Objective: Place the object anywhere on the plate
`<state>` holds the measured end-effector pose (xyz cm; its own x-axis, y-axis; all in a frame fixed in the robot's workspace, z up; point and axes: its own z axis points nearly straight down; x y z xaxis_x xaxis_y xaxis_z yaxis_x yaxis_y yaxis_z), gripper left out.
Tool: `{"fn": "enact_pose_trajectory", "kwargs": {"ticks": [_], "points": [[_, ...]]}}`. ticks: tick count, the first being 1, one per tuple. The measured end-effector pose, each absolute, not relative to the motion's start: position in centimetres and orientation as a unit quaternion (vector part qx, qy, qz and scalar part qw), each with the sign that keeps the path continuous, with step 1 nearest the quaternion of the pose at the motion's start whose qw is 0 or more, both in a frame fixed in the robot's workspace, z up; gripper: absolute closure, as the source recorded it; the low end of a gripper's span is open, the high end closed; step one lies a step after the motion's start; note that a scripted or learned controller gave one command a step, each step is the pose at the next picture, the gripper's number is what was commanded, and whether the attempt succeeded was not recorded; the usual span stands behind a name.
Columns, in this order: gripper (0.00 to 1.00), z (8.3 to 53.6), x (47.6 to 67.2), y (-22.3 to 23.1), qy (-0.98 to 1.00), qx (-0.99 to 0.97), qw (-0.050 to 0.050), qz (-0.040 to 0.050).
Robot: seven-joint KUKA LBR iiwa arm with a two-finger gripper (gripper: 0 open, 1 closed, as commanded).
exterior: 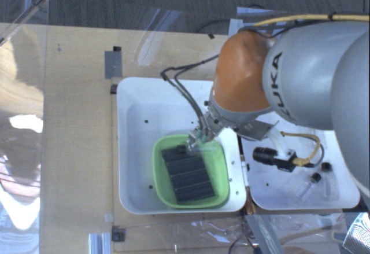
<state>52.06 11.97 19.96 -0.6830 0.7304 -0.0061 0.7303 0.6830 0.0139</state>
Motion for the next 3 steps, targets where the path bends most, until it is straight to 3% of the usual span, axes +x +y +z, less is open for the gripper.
{"fn": "enact_pose_trajectory", "kwargs": {"ticks": [1,2,3], "points": [[0.0,20.0,52.1,12.0,0.917,0.398,0.005,0.0051],[1.0,21.1,52.3,12.0,0.918,0.397,0.008,0.0076],[0.0,21.1,52.3,12.1,0.918,0.397,0.008,0.0075]]}}
